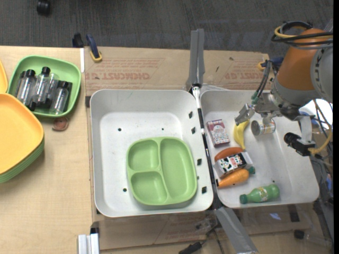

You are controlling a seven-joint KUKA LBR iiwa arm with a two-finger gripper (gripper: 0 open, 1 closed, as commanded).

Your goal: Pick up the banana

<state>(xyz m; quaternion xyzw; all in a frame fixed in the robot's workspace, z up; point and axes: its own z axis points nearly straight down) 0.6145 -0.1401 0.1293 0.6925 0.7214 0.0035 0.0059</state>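
The banana (240, 135) lies in the right bin (296, 189), just right of a small pink box (217, 132) and above a carrot (233, 178). The tool (254, 118) hangs just beside the banana's upper end; I cannot tell if it is released or clenched.
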